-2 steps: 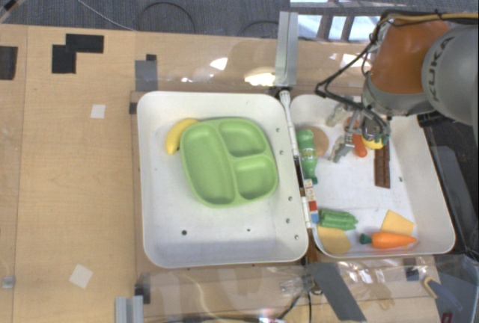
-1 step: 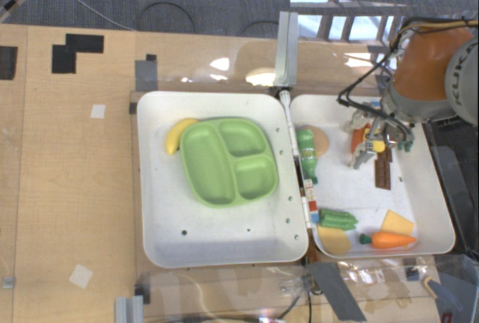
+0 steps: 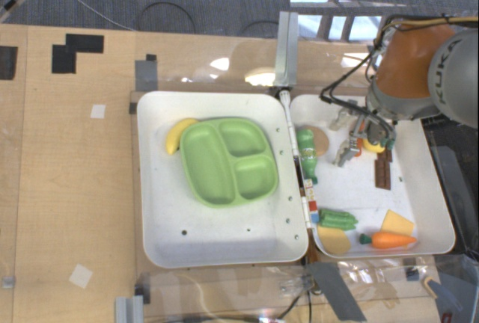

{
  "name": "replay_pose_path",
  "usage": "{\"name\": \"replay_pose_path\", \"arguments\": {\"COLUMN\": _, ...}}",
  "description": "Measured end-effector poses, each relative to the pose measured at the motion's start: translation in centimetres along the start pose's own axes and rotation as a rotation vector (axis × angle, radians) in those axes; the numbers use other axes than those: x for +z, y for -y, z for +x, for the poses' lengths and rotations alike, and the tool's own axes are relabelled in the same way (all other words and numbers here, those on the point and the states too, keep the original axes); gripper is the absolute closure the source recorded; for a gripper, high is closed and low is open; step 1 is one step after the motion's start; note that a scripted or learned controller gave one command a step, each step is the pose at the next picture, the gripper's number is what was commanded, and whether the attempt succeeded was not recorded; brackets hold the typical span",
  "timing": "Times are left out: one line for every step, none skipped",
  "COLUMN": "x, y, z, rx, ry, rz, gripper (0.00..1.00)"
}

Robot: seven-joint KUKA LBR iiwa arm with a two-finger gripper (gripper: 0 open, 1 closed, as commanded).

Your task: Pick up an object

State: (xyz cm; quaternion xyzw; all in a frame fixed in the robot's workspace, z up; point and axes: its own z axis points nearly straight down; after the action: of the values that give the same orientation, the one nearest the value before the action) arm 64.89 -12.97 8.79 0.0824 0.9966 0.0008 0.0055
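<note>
The gripper (image 3: 358, 143) hangs over the right bin (image 3: 426, 187), its fingers slightly parted with a small orange object (image 3: 372, 143) seemingly between them, though I cannot tell if it is truly gripped. Measured from the green bottle (image 3: 305, 148) at that bin's left wall, the gripper sits to the right, the brown bar (image 3: 382, 169) farther right, and the carrot (image 3: 392, 241) toward the near corner.
</note>
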Motion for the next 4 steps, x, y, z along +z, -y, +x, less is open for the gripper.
{"name": "replay_pose_path", "arguments": {"x": -1.6, "y": -0.1, "z": -0.4, "rx": -0.004, "ry": 0.015, "rz": 0.0, "gripper": 1.0}}
{"name": "replay_pose_path", "arguments": {"x": -10.5, "y": 4.8, "z": 6.2, "rx": -0.188, "ry": 0.005, "rz": 0.004, "gripper": 1.0}}
{"name": "replay_pose_path", "arguments": {"x": -10.2, "y": 4.6, "z": 6.3, "rx": -0.191, "ry": -0.001, "rz": 0.002, "gripper": 0.0}}
{"name": "replay_pose_path", "arguments": {"x": -0.3, "y": 3.3, "z": 3.6, "rx": -0.187, "ry": 0.008, "rz": 0.003, "gripper": 0.0}}
